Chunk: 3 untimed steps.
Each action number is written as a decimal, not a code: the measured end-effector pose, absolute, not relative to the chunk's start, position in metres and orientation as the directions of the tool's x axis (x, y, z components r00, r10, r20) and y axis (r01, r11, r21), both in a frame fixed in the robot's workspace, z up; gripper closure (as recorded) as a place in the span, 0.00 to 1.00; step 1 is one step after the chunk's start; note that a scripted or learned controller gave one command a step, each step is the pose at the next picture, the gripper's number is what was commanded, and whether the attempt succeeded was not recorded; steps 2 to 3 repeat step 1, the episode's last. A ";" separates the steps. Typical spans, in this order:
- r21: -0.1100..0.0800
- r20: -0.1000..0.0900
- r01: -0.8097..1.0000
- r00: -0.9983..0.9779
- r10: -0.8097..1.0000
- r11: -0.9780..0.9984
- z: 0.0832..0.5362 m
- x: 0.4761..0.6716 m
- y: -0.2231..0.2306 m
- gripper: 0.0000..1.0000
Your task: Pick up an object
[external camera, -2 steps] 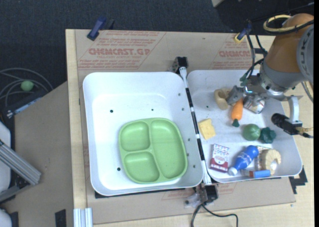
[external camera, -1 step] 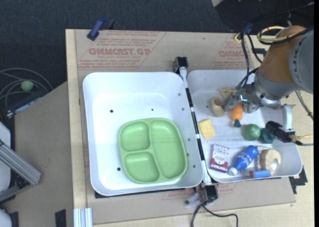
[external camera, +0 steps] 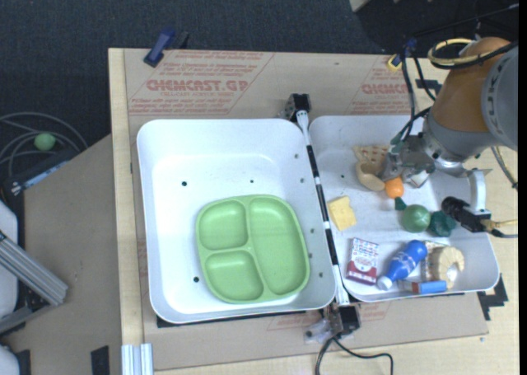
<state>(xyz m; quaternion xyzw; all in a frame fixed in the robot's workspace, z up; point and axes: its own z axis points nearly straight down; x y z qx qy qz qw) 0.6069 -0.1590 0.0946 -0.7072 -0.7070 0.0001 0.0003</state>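
The right bin [external camera: 329,136] holds several small objects. My gripper [external camera: 404,164] hangs low over the bin's upper middle, below the arm's orange band [external camera: 463,93]. A small orange piece [external camera: 396,188] lies just under and in front of it. A tan curved piece [external camera: 370,172] sits directly to its left, beside a tan waffle-like piece [external camera: 370,153]. Whether the gripper touches any of them I cannot make out. A yellow slab [external camera: 342,213] lies near the bin's left wall.
A green ball [external camera: 416,217], a dark green piece [external camera: 443,223], a blue bottle [external camera: 405,261], a red-and-white box [external camera: 362,260] and a tan ring [external camera: 445,262] crowd the right bin's front. The left bin [external camera: 165,167] holds a green divided plate [external camera: 251,247].
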 end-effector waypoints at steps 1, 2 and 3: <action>0.003 0.001 1.000 -0.003 1.000 0.003 0.186 0.603 -0.066 1.00; 0.003 0.001 1.000 -0.003 1.000 0.003 0.186 0.603 -0.066 1.00; 0.003 0.001 1.000 -0.003 1.000 0.003 0.186 0.603 -0.066 1.00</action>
